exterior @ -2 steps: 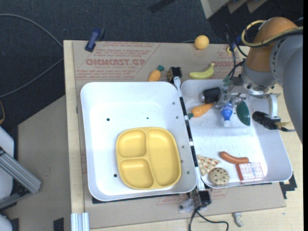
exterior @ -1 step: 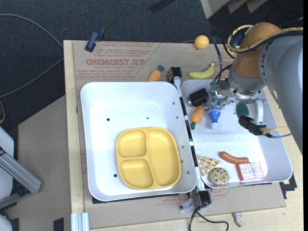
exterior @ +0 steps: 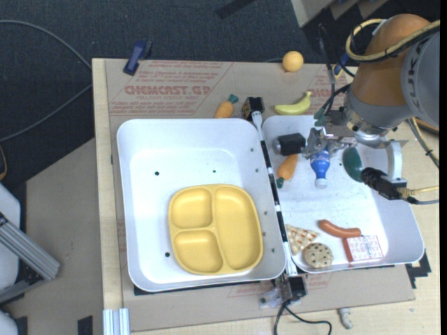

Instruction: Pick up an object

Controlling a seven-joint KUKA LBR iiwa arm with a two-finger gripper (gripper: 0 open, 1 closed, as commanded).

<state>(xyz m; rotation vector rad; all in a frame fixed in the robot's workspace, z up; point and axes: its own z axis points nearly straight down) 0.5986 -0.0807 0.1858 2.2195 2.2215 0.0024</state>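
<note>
Small bottle (exterior: 320, 169) with blue body, white cap, lying beneath the gripper (exterior: 323, 144).

Red "CHEMCAST GP" print on the brown board (exterior: 174, 89) behind the bins, smaller lines illegible

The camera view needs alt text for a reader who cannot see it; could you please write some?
A grey robot arm reaches from the right over the right white bin, its gripper just above a blue bottle among a carrot, sausage and cookie. The left bin holds a yellow divided plate.
</note>
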